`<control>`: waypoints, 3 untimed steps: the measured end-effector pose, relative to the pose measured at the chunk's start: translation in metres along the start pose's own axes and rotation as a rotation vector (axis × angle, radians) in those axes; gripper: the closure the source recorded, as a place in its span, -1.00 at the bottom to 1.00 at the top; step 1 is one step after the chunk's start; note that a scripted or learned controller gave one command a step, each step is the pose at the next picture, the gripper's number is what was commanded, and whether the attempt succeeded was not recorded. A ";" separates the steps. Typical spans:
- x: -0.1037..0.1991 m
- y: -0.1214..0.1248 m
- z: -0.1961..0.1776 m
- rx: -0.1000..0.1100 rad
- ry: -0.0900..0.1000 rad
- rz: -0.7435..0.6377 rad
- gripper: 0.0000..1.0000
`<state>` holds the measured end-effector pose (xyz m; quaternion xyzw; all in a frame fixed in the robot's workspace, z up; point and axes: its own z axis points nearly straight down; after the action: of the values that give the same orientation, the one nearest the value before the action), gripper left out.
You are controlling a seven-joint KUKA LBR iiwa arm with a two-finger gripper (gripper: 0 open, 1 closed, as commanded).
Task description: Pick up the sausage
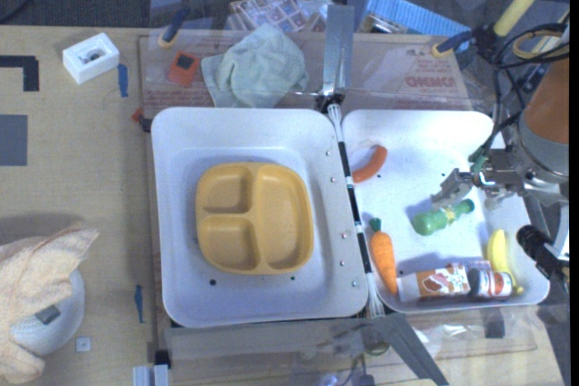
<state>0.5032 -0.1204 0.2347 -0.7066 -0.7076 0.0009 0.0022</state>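
Diagonally, sausage (369,163) points upper-right

A: Position of the sausage (368,163) relative to the carrot (384,258)?
B: Behind it, same bin (425,129). The bottle (455,282) lies right of the carrot; the plate (256,217) lies left, in the other bin (172,194).
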 end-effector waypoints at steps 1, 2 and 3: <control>-0.006 -0.024 0.145 -0.005 -0.001 0.026 -1.00; 0.015 -0.021 0.146 -0.014 -0.007 -0.380 -1.00; 0.014 -0.021 0.136 -0.016 -0.007 -0.377 1.00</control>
<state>0.4816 -0.1063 0.0993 -0.5616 -0.8274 -0.0026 -0.0056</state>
